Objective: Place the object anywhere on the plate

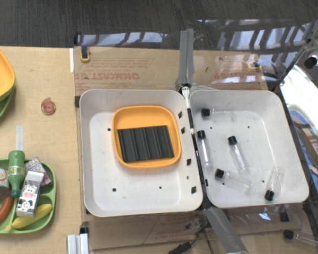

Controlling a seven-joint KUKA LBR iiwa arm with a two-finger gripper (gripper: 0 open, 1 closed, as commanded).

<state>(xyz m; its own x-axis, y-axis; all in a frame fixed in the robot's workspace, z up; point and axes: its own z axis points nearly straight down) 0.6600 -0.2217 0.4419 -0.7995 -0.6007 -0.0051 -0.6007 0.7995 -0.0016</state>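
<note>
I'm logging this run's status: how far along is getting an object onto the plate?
Done: the dark ridged block already lies on the orange plate in the left bin. In hand: nothing visibly being moved. Left: five black-capped clear vials lie loose in the right bin, off the plate.

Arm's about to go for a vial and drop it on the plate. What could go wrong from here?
1. The clear vials in the right bin are see-through on white, so a grasp may miss or clip only a black cap.
2. Two lie against the bin's walls, leaving the fingers little room.
3. The yellow plate carries a ribbed black insert; a round vial could roll off it.
</note>
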